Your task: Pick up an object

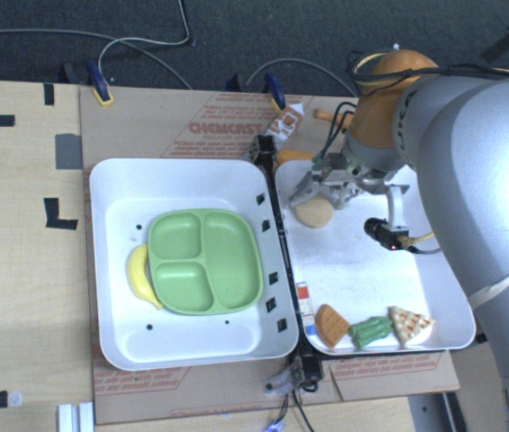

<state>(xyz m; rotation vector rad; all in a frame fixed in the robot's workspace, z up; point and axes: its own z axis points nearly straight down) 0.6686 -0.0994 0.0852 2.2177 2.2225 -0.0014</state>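
Left bin (110, 241): green divided plate (205, 261), banana (140, 277) touching its left edge. Right bin (434, 295): tan bread roll (313, 212) near the top left corner; cookie (331, 325), green piece (371, 331), sandwich wedge (411, 324) along the front wall. Pincer (324, 187) low over the roll; grip state cannot be told.

A robotics lab, by the look of it: a big grey robot arm (470, 160) over two white bins (110, 241) clamped on cardboard (209, 129) atop a plywood tabletop (20, 268), loose cables (146, 39) trailing on dark carpet (326, 16).
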